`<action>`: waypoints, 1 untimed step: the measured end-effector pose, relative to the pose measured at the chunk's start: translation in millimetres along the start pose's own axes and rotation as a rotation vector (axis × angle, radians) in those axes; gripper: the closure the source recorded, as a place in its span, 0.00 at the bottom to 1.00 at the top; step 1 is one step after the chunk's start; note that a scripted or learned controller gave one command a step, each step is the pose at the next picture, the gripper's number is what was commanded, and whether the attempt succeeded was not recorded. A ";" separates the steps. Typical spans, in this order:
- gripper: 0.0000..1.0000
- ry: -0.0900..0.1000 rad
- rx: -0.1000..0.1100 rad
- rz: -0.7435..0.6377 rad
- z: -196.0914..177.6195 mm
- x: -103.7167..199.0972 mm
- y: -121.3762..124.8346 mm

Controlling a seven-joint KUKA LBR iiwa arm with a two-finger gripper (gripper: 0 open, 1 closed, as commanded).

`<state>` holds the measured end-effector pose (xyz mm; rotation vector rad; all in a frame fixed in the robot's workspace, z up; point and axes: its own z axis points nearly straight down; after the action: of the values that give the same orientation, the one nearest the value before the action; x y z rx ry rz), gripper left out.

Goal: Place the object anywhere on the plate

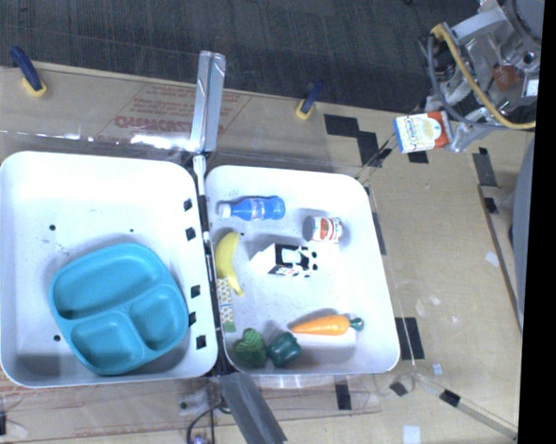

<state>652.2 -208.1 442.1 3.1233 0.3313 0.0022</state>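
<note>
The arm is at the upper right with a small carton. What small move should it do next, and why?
Probably carry the carton left and down toward the blue plate. The gripper is outside both bins, above the bench at the upper right, with the carton at its tip, while the plate lies in the left bin. I cannot confirm how firm the hold is.

This is a robotics lab or test cell, not a home. A bare plywood bench (444,273) carries two shallow white plastic bins (13,247) side by side, fixed with black tape strips (410,338) and blue clamps (28,72) at the back edge. A metal bracket (208,104) stands between the bins. Toy food fills the right-hand bin: a plastic orange carrot (320,325) and a yellow banana (227,258). Exposed cables and hoses (475,78) hang on the machinery at the upper right, above dark carpet flooring (271,28)
</note>
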 end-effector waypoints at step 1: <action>1.00 -0.005 0.004 0.002 0.9 -3.1 -0.3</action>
<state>649.1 -208.5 441.2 3.1271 0.3279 -0.0061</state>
